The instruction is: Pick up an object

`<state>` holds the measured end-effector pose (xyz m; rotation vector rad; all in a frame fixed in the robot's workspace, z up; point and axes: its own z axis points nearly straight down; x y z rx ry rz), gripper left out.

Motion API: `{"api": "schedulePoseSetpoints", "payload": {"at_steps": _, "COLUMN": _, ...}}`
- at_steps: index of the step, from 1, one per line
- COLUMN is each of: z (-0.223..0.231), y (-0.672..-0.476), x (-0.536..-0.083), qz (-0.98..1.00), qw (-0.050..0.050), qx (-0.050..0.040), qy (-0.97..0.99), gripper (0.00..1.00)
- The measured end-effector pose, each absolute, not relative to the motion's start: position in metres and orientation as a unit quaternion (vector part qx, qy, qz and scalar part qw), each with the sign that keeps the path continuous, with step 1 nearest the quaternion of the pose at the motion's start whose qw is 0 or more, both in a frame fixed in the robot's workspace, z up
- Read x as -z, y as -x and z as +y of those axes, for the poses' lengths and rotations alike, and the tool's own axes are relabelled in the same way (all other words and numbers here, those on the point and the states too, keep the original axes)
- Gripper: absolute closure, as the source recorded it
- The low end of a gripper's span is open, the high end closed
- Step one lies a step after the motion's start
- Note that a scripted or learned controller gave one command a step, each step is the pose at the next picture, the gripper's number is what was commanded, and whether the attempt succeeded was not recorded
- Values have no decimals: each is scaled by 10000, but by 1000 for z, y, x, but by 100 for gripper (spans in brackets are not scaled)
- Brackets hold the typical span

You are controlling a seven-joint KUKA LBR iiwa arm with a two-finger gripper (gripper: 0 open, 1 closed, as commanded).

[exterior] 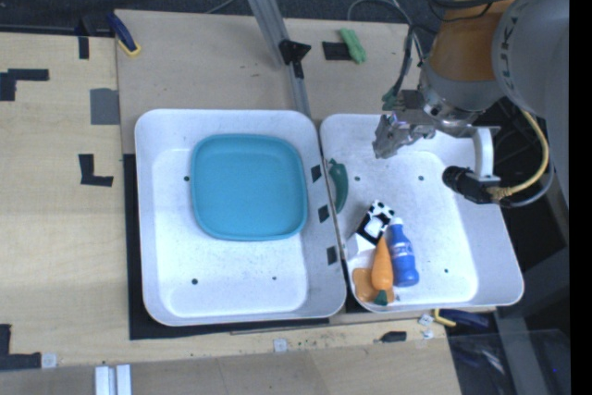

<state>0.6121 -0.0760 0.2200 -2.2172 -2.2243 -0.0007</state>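
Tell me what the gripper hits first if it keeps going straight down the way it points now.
Probably bare floor of the right white bin. The gripper points down over its upper left part, apart from the blue bottle and orange carrot-shaped toy nearer the front. Depth is unclear.

Both white bins [231, 310] looked like smooth plastic, lightly speckled. The turquoise plate [248, 186] seemed matt plastic. The blue bottle [401, 257] and orange carrot toy [381, 271] had a plastic sheen. The bench [55, 227] looked like pale, matt wood. The arm's orange band [472, 23] shone glossy.
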Motion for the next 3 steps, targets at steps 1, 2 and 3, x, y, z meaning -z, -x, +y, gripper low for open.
{"api": "schedulePoseSetpoints", "payload": {"at_steps": 1, "z": -27, "y": -586, "x": -230, "qz": -7087, "qw": 3, "qx": 5, "qy": 7055, "gripper": 100}}
{"api": "schedulePoseSetpoints", "payload": {"at_steps": 2, "z": 18, "y": -568, "x": -239, "qz": -7085, "qw": 2, "qx": 5, "qy": 7057, "gripper": 100}}
{"api": "schedulePoseSetpoints", "payload": {"at_steps": 3, "z": 68, "y": -550, "x": -245, "qz": -7086, "qw": 4, "qx": 4, "qy": 7056, "gripper": 100}}
